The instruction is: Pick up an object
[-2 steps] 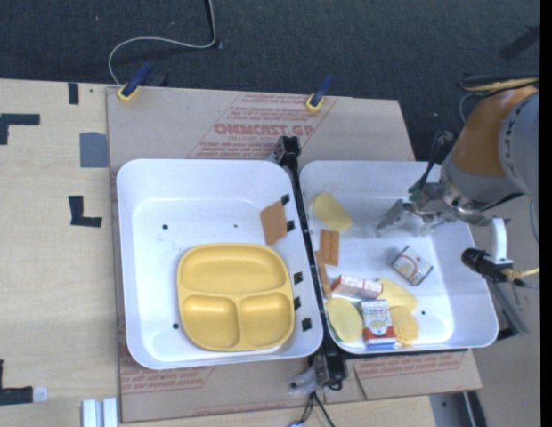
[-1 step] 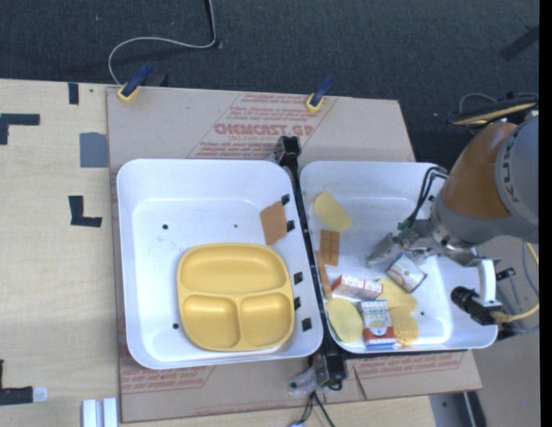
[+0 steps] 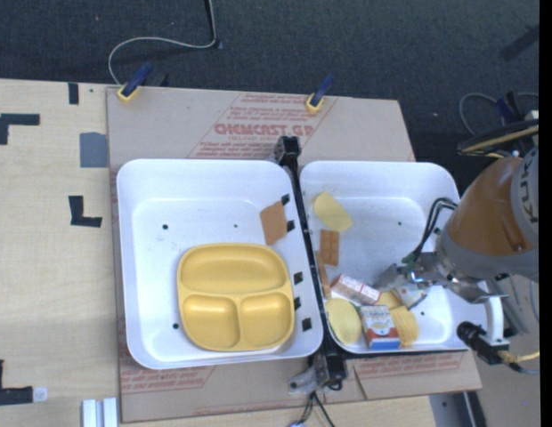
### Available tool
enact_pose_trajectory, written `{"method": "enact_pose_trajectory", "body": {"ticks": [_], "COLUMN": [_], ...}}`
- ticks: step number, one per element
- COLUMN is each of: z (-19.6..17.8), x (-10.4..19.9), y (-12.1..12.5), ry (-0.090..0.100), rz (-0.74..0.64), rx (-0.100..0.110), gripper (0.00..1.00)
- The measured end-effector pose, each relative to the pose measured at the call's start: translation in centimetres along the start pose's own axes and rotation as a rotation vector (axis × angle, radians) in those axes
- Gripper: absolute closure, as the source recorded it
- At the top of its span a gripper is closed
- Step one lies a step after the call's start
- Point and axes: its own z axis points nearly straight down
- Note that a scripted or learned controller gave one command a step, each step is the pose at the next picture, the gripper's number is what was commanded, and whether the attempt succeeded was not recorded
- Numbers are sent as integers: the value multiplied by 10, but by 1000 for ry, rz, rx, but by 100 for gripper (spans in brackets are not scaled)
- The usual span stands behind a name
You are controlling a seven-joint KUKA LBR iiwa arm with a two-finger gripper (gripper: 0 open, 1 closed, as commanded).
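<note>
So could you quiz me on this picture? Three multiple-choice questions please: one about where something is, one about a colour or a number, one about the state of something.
1. Where does the divided tray lie?
A. in the left bin
B. in the right bin
C. on the dark floor

2. What colour is that tray?
A. blue
B. yellow
C. green

3. Where is the gripper?
A. over the left bin
B. above the cardboard beyond the bins
C. low inside the right bin, beside the small items

Answers: 1 A, the tray rests within the left bin. 2 B, it is plainly yellow. 3 C, the gripper sits down in the right bin next to the red-and-white carton.
</note>
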Motion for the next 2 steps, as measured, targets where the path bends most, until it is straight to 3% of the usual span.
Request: {"method": "enact_pose_trajectory", "body": {"ticks": [1,2], "z": [0,-4], "x": [66,82], "y": [33,70], "ry": [-9,5], "rz": [1,-2], "rx": [-2,11], "gripper": [0,0]}}
